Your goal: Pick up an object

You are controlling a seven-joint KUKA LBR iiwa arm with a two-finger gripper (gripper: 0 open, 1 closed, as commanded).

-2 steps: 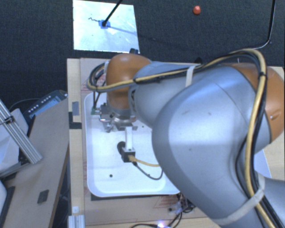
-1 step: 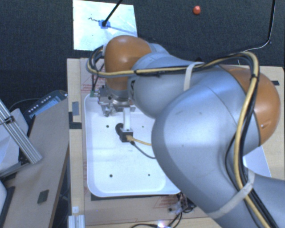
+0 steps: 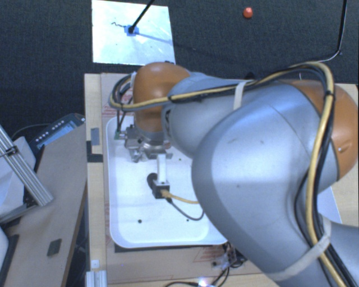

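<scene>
My gripper (image 3: 140,150) hangs low over the back part of the left white bin (image 3: 126,224), under the orange wrist band (image 3: 157,95). Near it the bin's floor is plain white, with two tiny dark specks (image 3: 140,220) toward the front. I see nothing held at the gripper. The big grey arm (image 3: 263,168) crosses from the right, covering the right bin and the right side of the left bin.
A pale sheet (image 3: 132,33) lies on the dark floor behind the bench, and a small red dot (image 3: 248,12) sits to its right. A grey keypad device (image 3: 56,130) and a slanted metal rail (image 3: 25,174) stand left of the bench.
</scene>
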